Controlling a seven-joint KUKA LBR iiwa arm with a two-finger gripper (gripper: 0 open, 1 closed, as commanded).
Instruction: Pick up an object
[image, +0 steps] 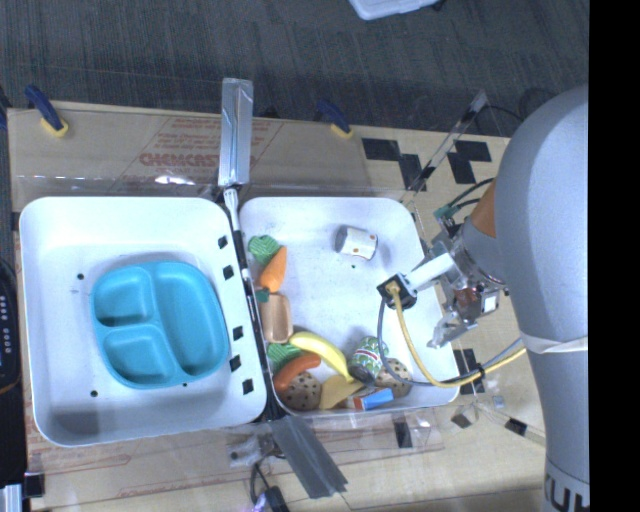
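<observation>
Reaching in from the right, the grey arm fills that side of the view as a broad rounded column, with a sliver of its orange band showing above the wrist. The wrist hangs over the right rim of the right bin, and the gripper sits just outside that rim, with a yellow cable looping below it. Whether the pincer is open or closed cannot be told from this angle, and nothing is seen in it.

At the near edge of the right bin lies a crowd of toy food: a yellow banana, a brown dotted piece, a green-patterned ball, a small blue block and a spotted cube, all touching or nearly so. Along the bin's left wall, farther up, sit a tan bread-like piece, an orange carrot and a green leafy piece. A small white cup lies on its side alone toward the far side, well apart from the rest.

To the left, the left bin holds a blue divided tray. Both bins rest on a cardboard-covered bench with blue clamps at its far edge, and dark carpet lies beyond.
</observation>
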